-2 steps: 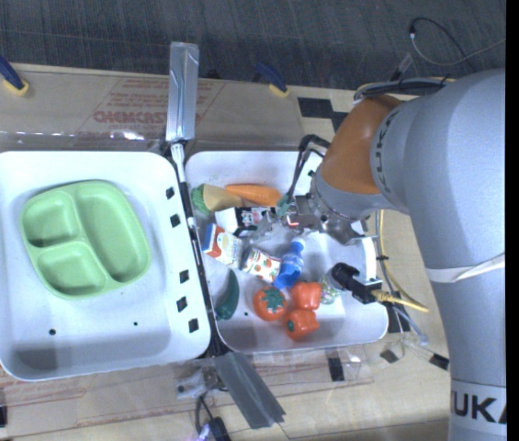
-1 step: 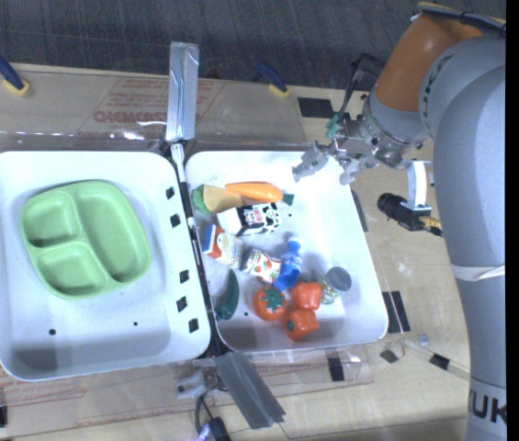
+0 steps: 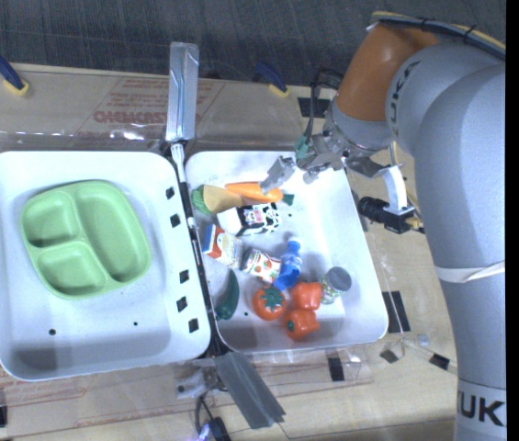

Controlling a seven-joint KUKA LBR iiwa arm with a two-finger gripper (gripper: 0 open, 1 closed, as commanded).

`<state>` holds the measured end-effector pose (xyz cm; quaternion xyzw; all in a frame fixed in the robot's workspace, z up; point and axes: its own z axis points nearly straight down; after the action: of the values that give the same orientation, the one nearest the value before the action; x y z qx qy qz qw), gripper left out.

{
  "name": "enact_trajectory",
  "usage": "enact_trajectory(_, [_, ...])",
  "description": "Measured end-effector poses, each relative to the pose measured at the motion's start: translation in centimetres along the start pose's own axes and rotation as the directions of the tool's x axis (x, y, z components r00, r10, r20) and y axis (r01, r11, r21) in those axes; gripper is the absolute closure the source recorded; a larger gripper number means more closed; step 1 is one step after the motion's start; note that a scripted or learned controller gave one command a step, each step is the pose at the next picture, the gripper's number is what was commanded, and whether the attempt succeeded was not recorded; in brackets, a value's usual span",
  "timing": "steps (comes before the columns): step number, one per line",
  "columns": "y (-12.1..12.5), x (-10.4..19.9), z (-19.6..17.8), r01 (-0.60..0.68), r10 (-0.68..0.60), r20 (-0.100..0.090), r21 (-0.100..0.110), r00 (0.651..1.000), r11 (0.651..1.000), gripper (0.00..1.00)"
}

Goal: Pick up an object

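The gripper [image 3: 282,170] hangs over the far end of the right bin [image 3: 355,246], just above the carrot [image 3: 254,191] — whether it is spread or pinched I cannot tell. This looks like the approach step, nothing lifted yet. Next it should drop squarely onto the carrot, clear of the milk carton [image 3: 259,216] just nearer.

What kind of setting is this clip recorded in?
Most likely a robotics lab bench for pick-up trials: two white bins side by side, toy food such as a carrot, a green divided plate, and the arm's hand.
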<state>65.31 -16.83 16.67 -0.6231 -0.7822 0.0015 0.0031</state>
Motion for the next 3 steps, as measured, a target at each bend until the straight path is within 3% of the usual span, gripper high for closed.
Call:
enact_trajectory(1, [1.4,4.2,7.7,0.16,-0.16,0.003,-0.003,0.987,0.987,0.0])
enact_trajectory(2, [-1.9,2.1,7.8,0.007,-0.007,0.0,0.0,1.0,1.0,0.0])
enact_trajectory(3, [-1.9,2.2,7.1,0.013,-0.013,-0.001,0.004,1.0,1.0,1.0])
